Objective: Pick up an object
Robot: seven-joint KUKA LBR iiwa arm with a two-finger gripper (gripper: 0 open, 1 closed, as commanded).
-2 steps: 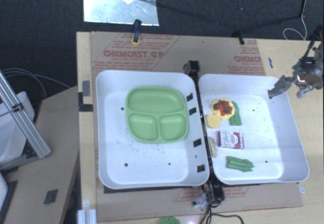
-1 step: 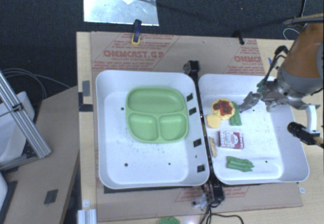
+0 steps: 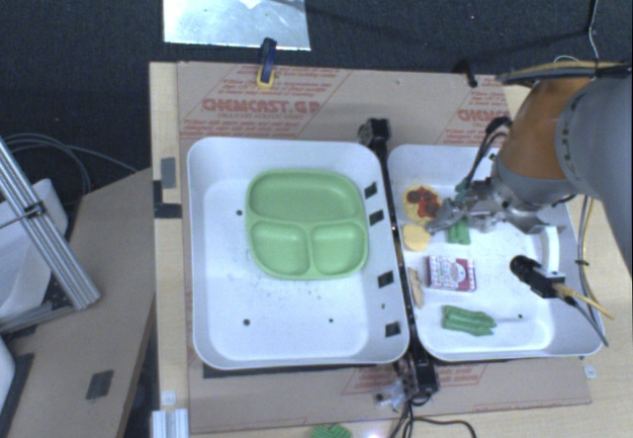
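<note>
Seen from above, two shallow white bins sit side by side on a brown-papered counter [image 3: 297,95]. Red lettering printed on the paper above the bins appears to read "CHEMCAST GP", repeated in rows; smaller print is too blurred to read.

The left bin [image 3: 213,228] holds a pale green divided plate [image 3: 305,223] with one large and two small compartments.

The right bin [image 3: 564,322] holds several small things. Near its upper left lies a red and yellow toy [image 3: 422,201], with a yellow disc [image 3: 416,239] just below it. A red and white packet [image 3: 451,274] lies near the middle; its label is too small to read. A green ridged piece [image 3: 468,321] lies near the bin's front.

The grey arm with its orange band [image 3: 539,134] reaches in from the right. Its gripper [image 3: 443,220] is low over the upper left of the right bin, beside the red and yellow toy, with a small green block [image 3: 459,233] just below it. Whether the jaws are apart or together cannot be told, and nothing can be seen held.
</note>
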